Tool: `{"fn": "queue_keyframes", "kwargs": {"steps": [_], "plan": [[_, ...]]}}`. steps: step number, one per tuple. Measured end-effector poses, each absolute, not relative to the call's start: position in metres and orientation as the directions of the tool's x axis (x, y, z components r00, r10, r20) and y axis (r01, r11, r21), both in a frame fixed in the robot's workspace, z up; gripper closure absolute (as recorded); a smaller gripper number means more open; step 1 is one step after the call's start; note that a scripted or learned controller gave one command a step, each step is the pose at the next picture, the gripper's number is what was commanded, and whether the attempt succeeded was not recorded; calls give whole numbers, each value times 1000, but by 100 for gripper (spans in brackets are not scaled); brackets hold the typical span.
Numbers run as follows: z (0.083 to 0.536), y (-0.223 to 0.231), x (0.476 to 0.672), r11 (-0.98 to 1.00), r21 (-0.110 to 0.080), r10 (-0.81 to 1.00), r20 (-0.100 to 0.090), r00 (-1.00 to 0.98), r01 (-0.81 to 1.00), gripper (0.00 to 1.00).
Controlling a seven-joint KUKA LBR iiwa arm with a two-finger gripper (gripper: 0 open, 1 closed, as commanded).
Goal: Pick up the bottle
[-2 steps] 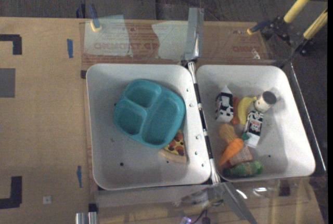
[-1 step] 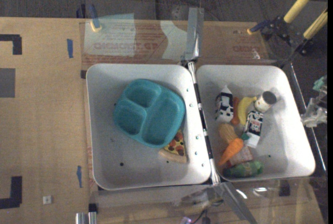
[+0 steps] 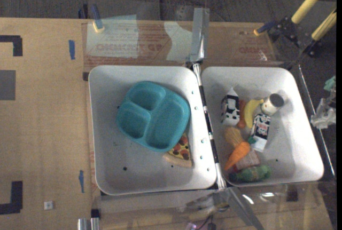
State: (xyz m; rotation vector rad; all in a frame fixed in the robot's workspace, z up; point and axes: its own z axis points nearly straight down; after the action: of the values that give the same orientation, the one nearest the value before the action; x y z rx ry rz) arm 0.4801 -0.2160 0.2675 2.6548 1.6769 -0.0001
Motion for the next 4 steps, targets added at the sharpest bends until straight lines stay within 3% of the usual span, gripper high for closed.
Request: {"fn": "queue_keyframes", "kwargs": {"steps": [3, 4], "plan": [[297, -217, 482, -430, 6, 903, -3, 430, 903, 100], [284, -202, 490, -443, -3, 897, 0, 443, 897, 100]]}}
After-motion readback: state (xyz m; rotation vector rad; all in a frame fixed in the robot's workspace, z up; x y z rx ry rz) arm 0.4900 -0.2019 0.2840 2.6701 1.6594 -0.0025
